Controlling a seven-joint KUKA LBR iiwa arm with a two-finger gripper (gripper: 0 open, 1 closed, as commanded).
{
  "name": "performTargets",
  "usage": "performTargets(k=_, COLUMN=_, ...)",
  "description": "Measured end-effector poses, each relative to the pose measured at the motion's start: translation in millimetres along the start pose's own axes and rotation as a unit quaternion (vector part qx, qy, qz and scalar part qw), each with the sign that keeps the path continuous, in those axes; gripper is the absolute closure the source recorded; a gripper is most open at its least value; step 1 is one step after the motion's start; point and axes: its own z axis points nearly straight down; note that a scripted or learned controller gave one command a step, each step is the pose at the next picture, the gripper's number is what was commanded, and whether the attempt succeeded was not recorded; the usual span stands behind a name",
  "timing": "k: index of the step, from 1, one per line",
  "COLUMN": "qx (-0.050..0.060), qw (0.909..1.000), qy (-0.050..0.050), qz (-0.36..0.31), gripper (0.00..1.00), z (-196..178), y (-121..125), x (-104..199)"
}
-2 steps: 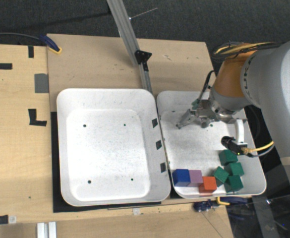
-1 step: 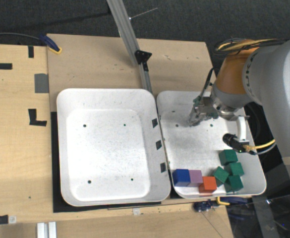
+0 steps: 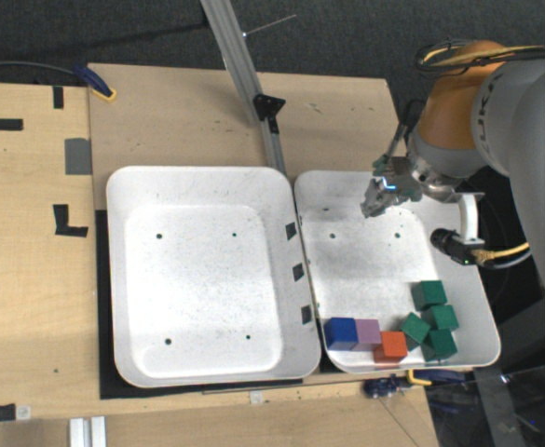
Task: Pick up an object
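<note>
1. Blocks sit bunched in the near corner of the right bin [image 3: 347, 194]: a blue block [image 3: 341, 331], a purple block [image 3: 368, 331], an orange block [image 3: 392, 345], and four green blocks [image 3: 434, 318] beside them toward the right wall.
2. The gripper [image 3: 376, 202] hangs over the far end of that same bin, well apart from the blocks, with nothing in it. Whether it is spread or closed cannot be made out at this size.
3. The left bin [image 3: 128, 194] holds nothing to pick, so the work is all on the right.
4. Judged from this layout, the step in hand is the approach: the arm has to travel down the bin toward the near corner.
5. The blue block looks the best target, since its left face is free and only the purple one touches it.
6. A good grasp would probably close across the blue block's free sides, descending straight down.
7. The green blocks lie packed near the bin wall, so fingers there would likely jam or push neighbours.
</note>
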Motion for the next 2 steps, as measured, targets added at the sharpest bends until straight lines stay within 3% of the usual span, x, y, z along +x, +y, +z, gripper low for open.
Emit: performTargets(k=2, qx=0.000, qw=1.0000, qy=0.000, qz=0.000, gripper=1.00, z=-104, y=4, x=8)
